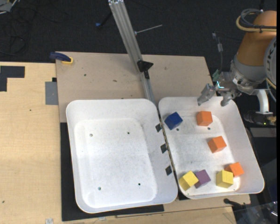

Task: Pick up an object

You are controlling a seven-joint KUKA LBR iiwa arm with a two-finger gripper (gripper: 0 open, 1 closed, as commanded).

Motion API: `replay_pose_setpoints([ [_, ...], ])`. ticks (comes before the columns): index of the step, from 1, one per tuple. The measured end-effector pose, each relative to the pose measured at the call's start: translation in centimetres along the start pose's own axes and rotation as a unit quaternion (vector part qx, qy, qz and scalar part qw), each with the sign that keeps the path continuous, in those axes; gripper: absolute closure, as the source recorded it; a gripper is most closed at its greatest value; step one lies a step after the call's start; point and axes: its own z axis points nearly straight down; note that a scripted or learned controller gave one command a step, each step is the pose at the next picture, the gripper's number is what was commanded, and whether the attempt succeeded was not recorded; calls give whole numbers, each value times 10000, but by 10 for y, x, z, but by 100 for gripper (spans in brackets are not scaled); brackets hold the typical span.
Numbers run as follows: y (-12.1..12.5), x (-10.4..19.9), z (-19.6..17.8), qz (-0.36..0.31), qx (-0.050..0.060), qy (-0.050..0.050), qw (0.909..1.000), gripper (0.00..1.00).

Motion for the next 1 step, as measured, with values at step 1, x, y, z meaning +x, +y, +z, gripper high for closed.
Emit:
replay_pose_setpoints([
  [1, 1, 1, -4, -19, -23, -6, 10000, 0],
])
